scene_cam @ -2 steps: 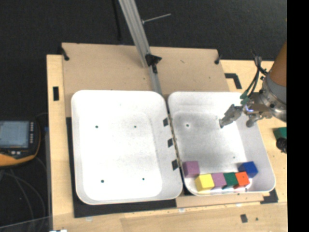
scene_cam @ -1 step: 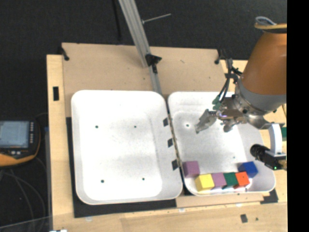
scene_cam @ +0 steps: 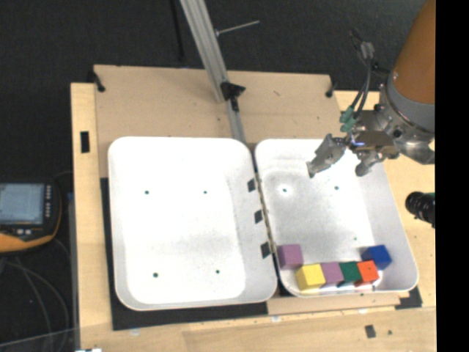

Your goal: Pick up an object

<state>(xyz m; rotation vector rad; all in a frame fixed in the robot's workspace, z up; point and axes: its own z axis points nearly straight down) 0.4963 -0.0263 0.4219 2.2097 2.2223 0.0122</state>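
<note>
Hovering tool (scene_cam: 342,163), fingers apart, above right bin (scene_cam: 315,218)

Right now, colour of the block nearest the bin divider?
Purple block, seen in the camera view, right bin.

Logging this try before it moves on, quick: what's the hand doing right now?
Hand: open, nothing between its fingers, above the right bin.

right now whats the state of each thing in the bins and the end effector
end effector: open, holding nothing, above the right bin's far end
right bin: blocks clustered at its near edge
purple block: resting, untouched
yellow block: resting
blue block: resting in the corner
left bin: no blocks
</note>
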